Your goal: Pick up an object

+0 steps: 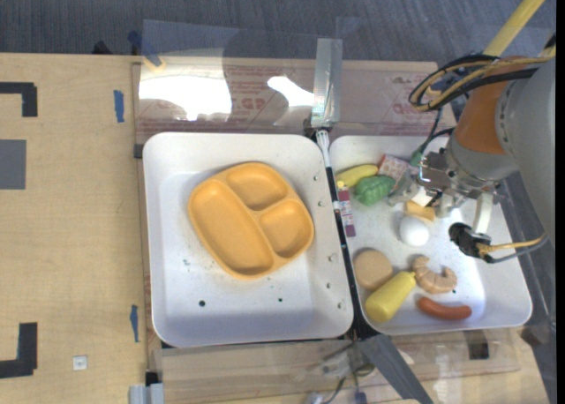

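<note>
The right bin [508,305] holds several toy foods. A yellow banana [357,174] and a green vegetable [374,189] lie at its back left, with a small red and white box [393,167] beside them. In the middle are a white egg [413,231] and a yellow cheese block [421,209]. Near the front lie a tan bun [372,267], a yellow squash-like piece [388,296], a shrimp [436,277] and a red sausage [444,309]. My gripper [429,189] hangs low over the bin, just above the cheese block.
An orange divided plate [251,218] lies in the left bin [177,305]. A ridge [340,217] separates the two bins. The arm's grey body and cables [494,129] cover the right bin's back right corner.
</note>
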You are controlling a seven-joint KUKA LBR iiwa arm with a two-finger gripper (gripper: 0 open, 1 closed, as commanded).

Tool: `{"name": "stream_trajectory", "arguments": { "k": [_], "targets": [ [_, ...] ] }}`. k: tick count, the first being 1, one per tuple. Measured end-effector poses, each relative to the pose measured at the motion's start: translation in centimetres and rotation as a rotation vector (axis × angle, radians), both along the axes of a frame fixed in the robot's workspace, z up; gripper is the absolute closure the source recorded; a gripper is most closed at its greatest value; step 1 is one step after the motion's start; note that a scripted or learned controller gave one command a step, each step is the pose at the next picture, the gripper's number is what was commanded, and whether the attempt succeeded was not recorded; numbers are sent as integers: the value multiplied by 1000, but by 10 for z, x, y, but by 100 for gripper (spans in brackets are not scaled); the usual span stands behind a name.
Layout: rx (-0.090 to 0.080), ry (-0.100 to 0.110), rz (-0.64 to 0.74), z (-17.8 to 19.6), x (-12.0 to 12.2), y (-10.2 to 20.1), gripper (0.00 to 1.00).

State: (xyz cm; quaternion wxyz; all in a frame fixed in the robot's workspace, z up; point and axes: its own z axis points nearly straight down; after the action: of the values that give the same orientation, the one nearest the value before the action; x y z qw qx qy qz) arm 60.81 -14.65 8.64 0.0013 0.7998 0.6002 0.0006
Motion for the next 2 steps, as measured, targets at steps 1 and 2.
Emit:
{"name": "stream_trajectory", "arguments": {
  "k": [1, 2],
  "targets": [
    [-1, 25, -216, 1, 39, 29, 0],
    [24, 39, -613, 4, 33, -22, 0]
  ]
}}
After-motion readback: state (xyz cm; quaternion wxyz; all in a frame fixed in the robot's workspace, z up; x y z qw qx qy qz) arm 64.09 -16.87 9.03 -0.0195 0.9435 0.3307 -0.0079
